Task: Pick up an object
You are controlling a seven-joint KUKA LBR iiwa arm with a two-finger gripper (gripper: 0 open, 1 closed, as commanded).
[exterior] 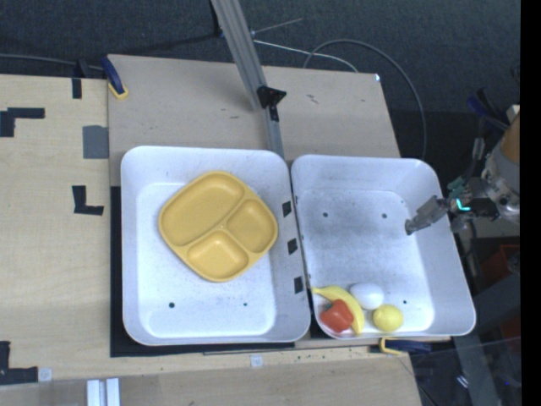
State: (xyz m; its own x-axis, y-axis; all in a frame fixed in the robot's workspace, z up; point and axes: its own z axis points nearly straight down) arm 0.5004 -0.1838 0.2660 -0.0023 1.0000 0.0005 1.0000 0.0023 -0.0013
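No legible text, label, brand, number or sign appears on any surface: the table (211,100), the two white bins (135,227) (423,176), the yellow divided plate (218,225) and the small objects in the right bin bear no readable marks; the black tape pieces (80,200) on the table form plain shapes, not letters
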